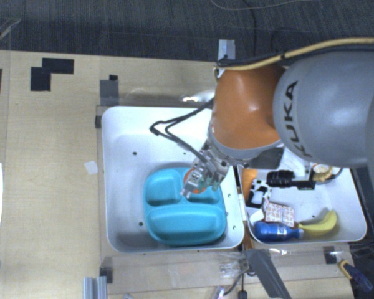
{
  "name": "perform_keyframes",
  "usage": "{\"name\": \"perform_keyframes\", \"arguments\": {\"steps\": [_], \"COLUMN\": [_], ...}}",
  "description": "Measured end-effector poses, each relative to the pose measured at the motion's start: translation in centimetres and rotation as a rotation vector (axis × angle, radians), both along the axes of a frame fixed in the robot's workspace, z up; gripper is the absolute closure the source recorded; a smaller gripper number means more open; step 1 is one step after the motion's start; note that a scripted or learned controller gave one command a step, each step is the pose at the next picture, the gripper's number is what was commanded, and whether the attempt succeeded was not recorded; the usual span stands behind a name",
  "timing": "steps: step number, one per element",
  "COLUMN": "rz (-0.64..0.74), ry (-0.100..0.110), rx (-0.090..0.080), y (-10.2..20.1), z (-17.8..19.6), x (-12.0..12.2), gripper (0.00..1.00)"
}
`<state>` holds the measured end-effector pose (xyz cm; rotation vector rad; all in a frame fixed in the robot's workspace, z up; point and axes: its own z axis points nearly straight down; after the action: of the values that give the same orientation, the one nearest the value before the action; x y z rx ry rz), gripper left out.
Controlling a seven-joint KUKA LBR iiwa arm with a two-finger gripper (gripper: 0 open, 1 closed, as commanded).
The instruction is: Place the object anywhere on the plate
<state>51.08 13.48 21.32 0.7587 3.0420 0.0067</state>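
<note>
Right, biggest thing first: the grey arm fills the upper right of the frame, with "KUKA" in dark letters running up its side, and the orange band sits just left of it, at centre right. Below lie the two white bins. The left bin takes the lower middle of the frame and bears the blue plate, a divided one with a small compartment above and a larger one below. The right bin sits in the lower right corner.

Down at the gripper, just right of frame centre: it hangs over the plate's upper right part, and a small orange object shows right at its tips, above the plate. Whether the tips are spread or pinching that object, I cannot tell.

In the right bin: a yellow banana, a blue bottle touching it, and a checked red-and-white packet just above; its print is too small to read.
</note>
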Motion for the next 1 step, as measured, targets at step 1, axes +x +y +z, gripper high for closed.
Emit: {"name": "perform_keyframes", "arguments": {"steps": [1], "rz": [-0.002], "ry": [-0.006], "rx": [0.003], "y": [0.03], "z": [1.11], "x": [0.19], "gripper": [1.0]}}
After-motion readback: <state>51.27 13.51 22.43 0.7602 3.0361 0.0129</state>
